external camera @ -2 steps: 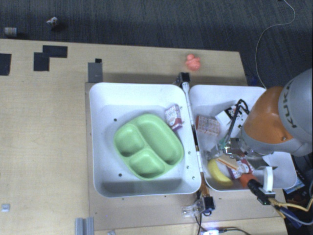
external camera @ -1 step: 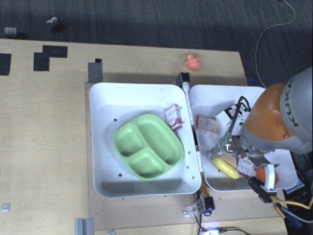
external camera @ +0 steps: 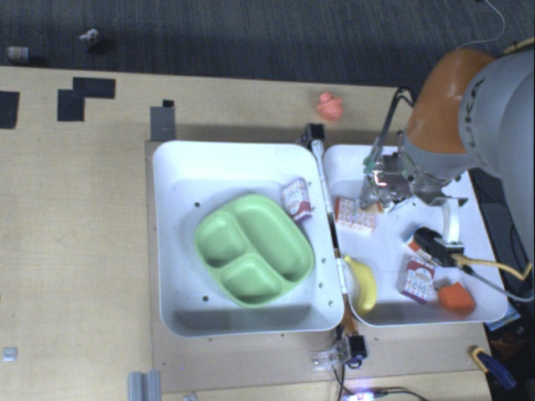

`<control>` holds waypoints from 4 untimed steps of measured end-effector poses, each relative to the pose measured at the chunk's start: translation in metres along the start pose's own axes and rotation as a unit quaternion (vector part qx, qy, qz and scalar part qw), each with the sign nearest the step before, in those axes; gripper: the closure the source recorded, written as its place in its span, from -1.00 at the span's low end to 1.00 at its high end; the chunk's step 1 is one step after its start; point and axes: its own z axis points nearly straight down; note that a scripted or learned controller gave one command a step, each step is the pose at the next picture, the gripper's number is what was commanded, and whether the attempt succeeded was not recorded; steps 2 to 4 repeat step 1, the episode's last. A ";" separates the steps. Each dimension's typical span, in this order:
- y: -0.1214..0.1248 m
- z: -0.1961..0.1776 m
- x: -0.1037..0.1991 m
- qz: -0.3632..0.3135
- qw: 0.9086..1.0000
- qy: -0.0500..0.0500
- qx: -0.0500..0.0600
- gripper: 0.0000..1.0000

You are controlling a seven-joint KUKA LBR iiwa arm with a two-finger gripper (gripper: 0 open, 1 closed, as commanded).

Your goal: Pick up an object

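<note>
I have the gripper (external camera: pixel 378 192) low in the right bin (external camera: pixel 485 307), at about eleven o'clock on its floor, and its fingertips are hidden in the glare and wrist hardware, so I cannot tell how far the jaws stand apart or whether they have hold of anything. The nearest candidate is the small pink-and-white packet (external camera: pixel 353 215), lying flat just beside the tool at roughly its seven o'clock, near the wall shared with the left bin (external camera: pixel 167 224). Its long axis seems to run from about ten to four o'clock, though it is nearly square and I would not lean on that. To do this step well, I judge I should centre over the packet, turn the wrist so the fingers close across its shorter side, and press down firmly, since a flat packet gives little to bite. The banana (external camera: pixel 363 282) at the bin's seven o'clock curves roughly twelve to six, a fatter target if this fails.
</note>
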 end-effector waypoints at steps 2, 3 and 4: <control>-0.017 -0.015 0.059 0.001 1.000 -0.001 0.001 1.00; -0.017 -0.015 0.059 0.001 1.000 -0.001 0.001 1.00; -0.017 -0.015 0.059 0.001 1.000 -0.001 0.001 1.00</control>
